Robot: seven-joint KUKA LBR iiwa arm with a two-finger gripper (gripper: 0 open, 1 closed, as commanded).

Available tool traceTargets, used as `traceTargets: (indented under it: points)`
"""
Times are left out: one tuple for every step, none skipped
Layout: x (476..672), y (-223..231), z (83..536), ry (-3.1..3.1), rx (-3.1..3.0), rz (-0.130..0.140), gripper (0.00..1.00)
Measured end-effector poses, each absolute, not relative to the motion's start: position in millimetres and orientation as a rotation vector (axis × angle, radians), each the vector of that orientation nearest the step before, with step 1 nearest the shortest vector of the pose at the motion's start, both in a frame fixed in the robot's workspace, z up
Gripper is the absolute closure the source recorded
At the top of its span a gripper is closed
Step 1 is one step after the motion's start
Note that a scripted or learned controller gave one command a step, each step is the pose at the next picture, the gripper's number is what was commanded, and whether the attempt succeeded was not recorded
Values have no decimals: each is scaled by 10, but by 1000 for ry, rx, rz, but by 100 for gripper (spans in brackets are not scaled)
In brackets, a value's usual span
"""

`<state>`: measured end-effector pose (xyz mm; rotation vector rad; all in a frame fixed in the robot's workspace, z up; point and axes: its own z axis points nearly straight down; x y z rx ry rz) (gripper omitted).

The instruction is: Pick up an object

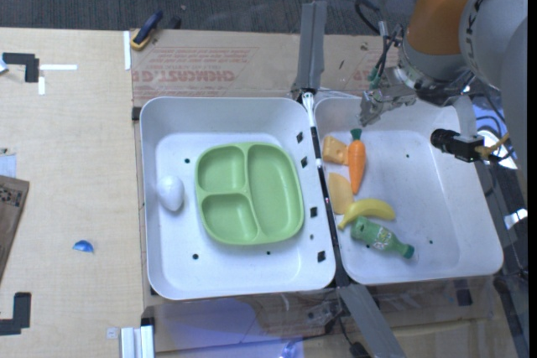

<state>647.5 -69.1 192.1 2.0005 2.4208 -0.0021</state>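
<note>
My gripper (370, 113) hangs over the far left part of the right bin (436, 197), just above and behind the carrot's green top. Nothing shows between its fingers. An orange carrot (357, 164) lies upright in the view near the bin's left wall. A yellow-orange chunk (334, 150) rests to its left, and a pale yellow slice (340, 191) below that. A banana (367, 210) and a green bottle (382, 239) lie in the bin's near left part.
The left bin (168, 264) holds a green divided plate (250, 193) and a white egg-shaped object (171, 193) by its left wall. A grey divider post (311, 46) stands behind the bins. The arm's black side fitting (457, 143) juts over the right bin.
</note>
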Motion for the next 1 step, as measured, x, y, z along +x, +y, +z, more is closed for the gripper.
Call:
traceTargets:
  points:
    - [6475,-692,1919,2421,2000,-2,0]
